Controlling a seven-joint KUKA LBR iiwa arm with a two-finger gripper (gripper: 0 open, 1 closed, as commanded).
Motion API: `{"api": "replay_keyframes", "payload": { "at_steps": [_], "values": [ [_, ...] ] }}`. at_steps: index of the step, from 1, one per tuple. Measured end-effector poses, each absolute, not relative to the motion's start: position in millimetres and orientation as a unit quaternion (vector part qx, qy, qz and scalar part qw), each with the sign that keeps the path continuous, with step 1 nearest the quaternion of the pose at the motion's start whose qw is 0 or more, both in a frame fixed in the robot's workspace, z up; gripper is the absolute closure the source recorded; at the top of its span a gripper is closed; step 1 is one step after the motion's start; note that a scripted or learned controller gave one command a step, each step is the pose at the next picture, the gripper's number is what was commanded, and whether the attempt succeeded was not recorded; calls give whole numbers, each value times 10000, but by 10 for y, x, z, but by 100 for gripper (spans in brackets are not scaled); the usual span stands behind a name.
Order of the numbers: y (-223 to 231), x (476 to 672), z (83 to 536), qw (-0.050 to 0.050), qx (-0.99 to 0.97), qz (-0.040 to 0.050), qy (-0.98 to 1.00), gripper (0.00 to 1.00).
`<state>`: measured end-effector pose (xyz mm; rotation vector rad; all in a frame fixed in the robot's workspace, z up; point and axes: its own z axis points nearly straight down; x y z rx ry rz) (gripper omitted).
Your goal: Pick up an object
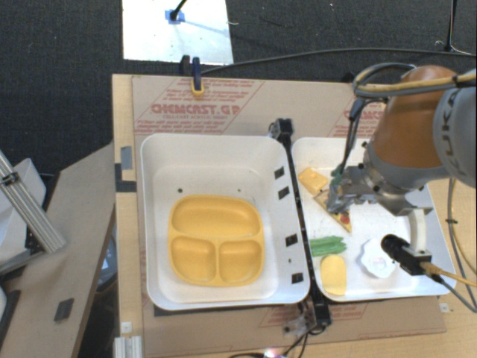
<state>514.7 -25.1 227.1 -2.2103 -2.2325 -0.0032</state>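
Observation:
My gripper (339, 200) reaches down into the right bin (320, 149), right over a pizza slice (337, 213) that lies near the bin's middle. A yellow cheese wedge (312, 180) sits just to the upper left of the gripper. Toward the front lie a green pea pod (327, 245), a pale yellow oval piece (333, 274) and a white lumpy object (375, 259). The wrist hides the fingertips and part of the pizza slice.
The left bin (160, 155) holds a yellow divided plate (216, 239). A black divider (294, 207) runs between the bins. The bench board (201, 103) carries a blue and yellow clamp (196, 77) at the back.

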Motion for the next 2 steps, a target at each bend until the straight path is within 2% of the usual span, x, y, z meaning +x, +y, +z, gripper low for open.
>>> {"api": "replay_keyframes", "payload": {
  "at_steps": [1,2],
  "values": [
    [283,5068,2167,4,-7039,-7,-7103,100],
    [849,4990,2296,0,-7033,-13,-7109,100]
  ]
}}
